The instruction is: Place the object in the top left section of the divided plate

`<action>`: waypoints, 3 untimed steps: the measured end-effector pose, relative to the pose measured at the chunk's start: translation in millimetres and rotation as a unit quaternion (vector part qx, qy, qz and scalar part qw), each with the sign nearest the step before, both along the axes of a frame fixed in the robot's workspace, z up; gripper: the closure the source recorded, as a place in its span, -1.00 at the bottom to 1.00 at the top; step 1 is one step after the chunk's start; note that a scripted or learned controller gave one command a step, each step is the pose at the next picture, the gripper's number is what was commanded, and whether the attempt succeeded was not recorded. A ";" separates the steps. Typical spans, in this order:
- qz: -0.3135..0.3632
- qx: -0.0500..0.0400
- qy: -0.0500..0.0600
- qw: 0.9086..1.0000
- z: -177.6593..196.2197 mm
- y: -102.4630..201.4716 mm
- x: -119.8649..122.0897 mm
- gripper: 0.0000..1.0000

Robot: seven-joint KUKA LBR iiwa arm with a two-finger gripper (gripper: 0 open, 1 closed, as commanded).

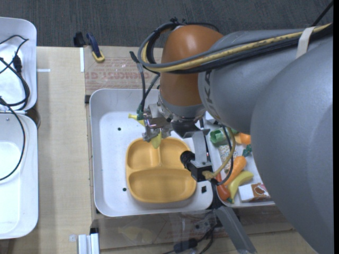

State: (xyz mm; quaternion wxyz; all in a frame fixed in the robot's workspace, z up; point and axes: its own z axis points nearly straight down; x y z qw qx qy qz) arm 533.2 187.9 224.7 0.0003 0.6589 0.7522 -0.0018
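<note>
Divided plate point(159, 181): yellow-orange, three sections, lying in the white bin point(106, 157) nearer the arm; the wide section is toward the bin's near rim, the two small ones toward the far rim.
Pincer point(153, 134): just above the plate's far edge, over the top left section, under the arm's orange band point(185, 73); whether it is clenched or released I cannot tell, as the tips are small and partly hidden.
Object point(155, 139): a small yellow-green thing right at the pincer's tip, at the far rim of the plate's top left section; I cannot tell whether it is grasped or resting on the plate.
Toy food point(238, 176): carrot, banana, green piece and a small box, piled beside the plate on its right, partly behind the arm.
Second bin point(16, 157): well apart from the plate, to its left on the worktop, with black cables point(13, 83) over it.
</note>
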 end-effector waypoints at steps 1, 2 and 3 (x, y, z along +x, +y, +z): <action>-0.051 0.000 0.002 0.999 -101.4 -43.0 -46.2 1.00; 0.003 0.001 0.000 1.000 -34.2 -117.2 -55.6 1.00; -0.060 0.000 0.000 0.998 0.4 -169.3 -38.9 1.00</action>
